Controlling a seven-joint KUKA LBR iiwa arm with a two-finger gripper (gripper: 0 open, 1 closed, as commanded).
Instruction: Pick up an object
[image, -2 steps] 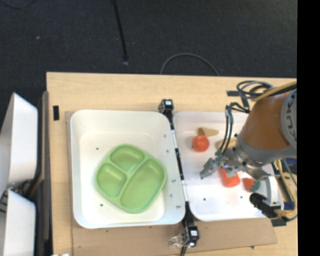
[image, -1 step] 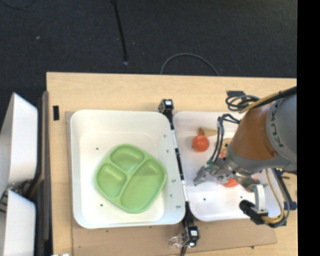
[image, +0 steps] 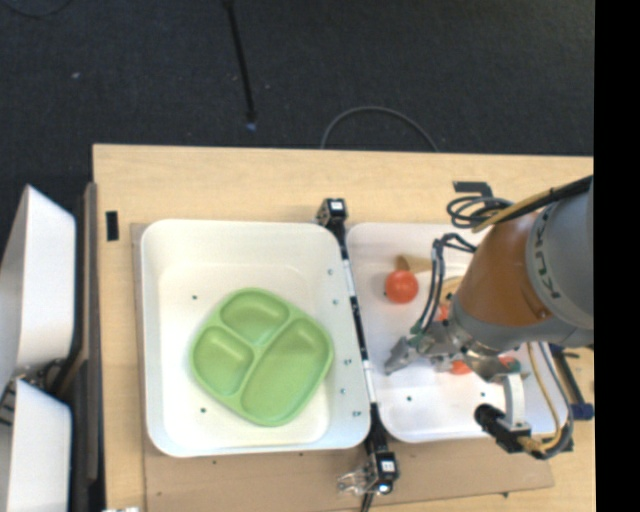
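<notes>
My gripper (image: 418, 352) hangs low over the middle of the right bin (image: 420, 425), under the orange-banded wrist. A red-orange round object (image: 401, 286) with a tan tip lies in that bin's far left part, apart from the gripper. A small orange-red piece (image: 460, 367) peeks out beneath the wrist, mostly hidden by the arm. In the left bin (image: 170, 260) lies a green divided plate (image: 262, 355), flat and a little right of centre.
A black divider rail (image: 350, 300) runs between the two bins. Black cables (image: 470, 210) loop over the right bin's far edge. White boxes (image: 40, 290) stand off the bench's left side.
</notes>
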